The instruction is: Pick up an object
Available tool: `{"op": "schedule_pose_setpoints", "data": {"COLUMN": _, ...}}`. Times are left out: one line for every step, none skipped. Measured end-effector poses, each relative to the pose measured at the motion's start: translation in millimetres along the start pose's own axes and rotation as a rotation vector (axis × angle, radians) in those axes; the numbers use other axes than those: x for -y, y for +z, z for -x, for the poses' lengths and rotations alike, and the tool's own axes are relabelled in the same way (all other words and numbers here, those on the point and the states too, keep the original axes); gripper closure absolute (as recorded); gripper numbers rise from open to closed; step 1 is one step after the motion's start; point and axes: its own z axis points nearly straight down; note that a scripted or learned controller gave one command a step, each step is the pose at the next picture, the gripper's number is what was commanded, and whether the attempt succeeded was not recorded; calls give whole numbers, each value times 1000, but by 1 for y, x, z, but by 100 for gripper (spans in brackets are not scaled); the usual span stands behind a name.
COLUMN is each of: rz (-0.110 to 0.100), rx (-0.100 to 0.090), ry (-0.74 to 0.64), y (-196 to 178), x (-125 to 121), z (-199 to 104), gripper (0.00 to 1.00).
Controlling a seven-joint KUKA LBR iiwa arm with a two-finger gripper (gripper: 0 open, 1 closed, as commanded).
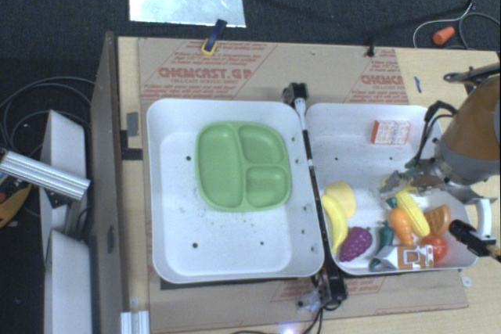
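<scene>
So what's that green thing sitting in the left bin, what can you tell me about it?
It is a green divided plate, seemingly matte plastic, squarish with rounded corners. Raised ridges split it into three compartments: one tall section on its left side and two smaller ones stacked on its right. It lies flat and right way up on the floor of the left white bin, near the middle, slightly toward the back. Nothing rests on it.

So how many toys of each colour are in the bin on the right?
Yellow: 2, the banana and a corn-like piece
Purple: 1, the grapes
Orange: 1, a carrot
Red: 1, a round piece by the front wall
Orange and white: 2, the small box and a carton
Total: 7 I can tell apart; the pile is crowded.
</scene>
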Motion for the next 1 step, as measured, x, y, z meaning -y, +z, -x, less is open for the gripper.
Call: {"op": "schedule_pose_setpoints", "data": {"rz": -2, "rx": -2, "ry": 1, "y": -10, "x": 2, "z": -1, "gripper": 100}}
